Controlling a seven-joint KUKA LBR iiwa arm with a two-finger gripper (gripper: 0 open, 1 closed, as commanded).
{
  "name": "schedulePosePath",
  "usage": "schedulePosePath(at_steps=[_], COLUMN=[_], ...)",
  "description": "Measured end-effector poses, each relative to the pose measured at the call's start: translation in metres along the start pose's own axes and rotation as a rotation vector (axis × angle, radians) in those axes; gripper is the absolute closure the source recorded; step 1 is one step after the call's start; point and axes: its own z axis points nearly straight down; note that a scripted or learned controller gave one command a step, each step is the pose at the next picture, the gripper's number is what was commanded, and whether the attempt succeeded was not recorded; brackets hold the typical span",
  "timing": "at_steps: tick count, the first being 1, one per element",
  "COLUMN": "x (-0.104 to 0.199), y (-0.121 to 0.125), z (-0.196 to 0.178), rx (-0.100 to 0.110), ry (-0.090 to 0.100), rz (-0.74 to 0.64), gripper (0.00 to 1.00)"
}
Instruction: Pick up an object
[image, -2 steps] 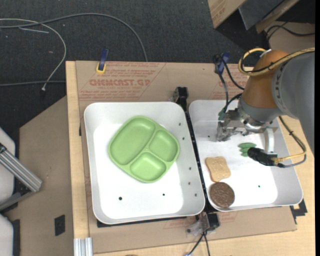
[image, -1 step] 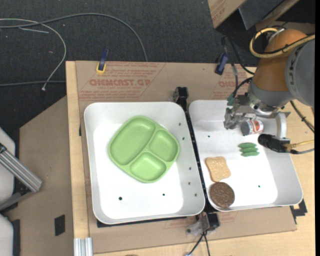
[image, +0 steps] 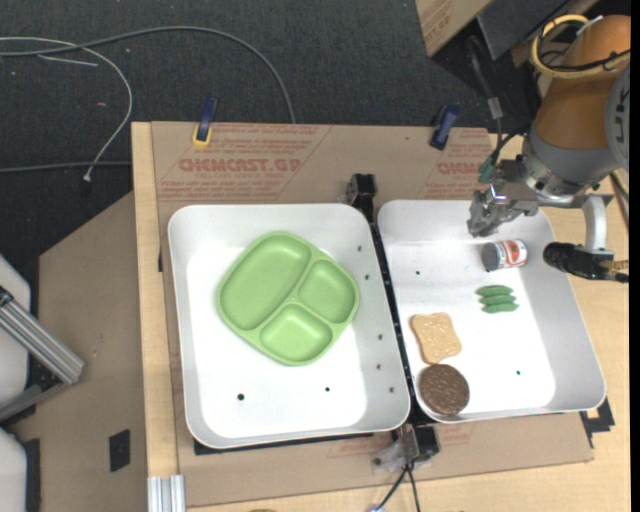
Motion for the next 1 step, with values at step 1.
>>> schedulePosePath(at_steps=[1], x=[0.0017], y=[0.0005], z=[-0.0656], rx=[-0.001], ry=[0.000], rz=[-0.001], gripper=[1.00])
